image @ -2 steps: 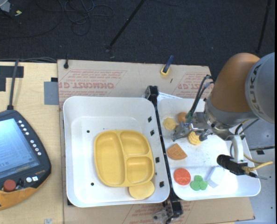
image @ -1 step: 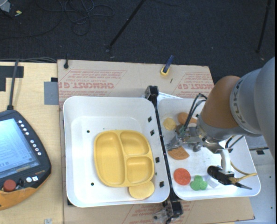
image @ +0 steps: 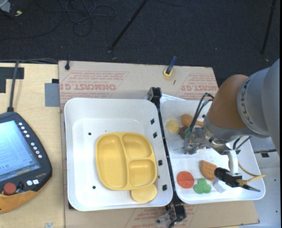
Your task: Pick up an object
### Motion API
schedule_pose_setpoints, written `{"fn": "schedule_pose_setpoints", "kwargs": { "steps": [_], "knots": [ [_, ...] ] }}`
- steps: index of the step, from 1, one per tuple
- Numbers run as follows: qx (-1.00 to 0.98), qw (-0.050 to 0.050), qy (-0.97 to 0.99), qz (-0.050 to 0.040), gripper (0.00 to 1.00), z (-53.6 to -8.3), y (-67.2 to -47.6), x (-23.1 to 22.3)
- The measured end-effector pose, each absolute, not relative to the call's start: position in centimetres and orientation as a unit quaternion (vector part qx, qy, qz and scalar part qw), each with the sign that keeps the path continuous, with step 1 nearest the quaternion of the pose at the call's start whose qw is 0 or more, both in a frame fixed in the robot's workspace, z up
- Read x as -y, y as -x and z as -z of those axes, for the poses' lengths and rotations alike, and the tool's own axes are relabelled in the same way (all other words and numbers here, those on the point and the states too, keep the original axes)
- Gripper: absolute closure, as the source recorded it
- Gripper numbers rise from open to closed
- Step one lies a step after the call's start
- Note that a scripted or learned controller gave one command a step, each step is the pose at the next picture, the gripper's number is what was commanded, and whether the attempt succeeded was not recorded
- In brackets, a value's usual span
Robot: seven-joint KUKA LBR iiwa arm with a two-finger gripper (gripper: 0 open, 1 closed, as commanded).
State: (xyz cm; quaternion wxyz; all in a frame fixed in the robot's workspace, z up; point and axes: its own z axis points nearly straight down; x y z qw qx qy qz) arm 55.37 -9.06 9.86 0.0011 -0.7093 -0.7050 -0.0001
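Toys lie in the right bin (image: 255, 167): a pale yellow piece (image: 172, 126) and a brown piece (image: 186, 120) near its far left corner, a red round toy (image: 185, 179) and a green toy (image: 202, 187) by its near edge, and a tan cookie-shaped toy (image: 208, 169) just beside them. The end effector (image: 192, 144) hangs low over the bin's middle, close to the two far pieces. Whether it is released or clenched cannot be told. It looks like the reaching step, with no toy seen grasped. Next it likely must settle over one toy and close. The bin's middle floor is bare, so there is room there. The left bin (image: 79, 127) holds a yellow tray (image: 126, 160) touching a yellow disc (image: 144, 194).
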Motion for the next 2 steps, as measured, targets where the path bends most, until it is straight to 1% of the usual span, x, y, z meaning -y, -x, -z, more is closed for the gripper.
{"fn": "schedule_pose_setpoints", "kwargs": {
  "steps": [1, 2],
  "knots": [
    [0.709, -0.005, 0.706, 0.0063, 1.0, -30.0, -55.2, 3.0],
    [0.71, -0.003, 0.705, 0.0064, 1.0, -43.1, -50.6, -3.0]
  ]
}}
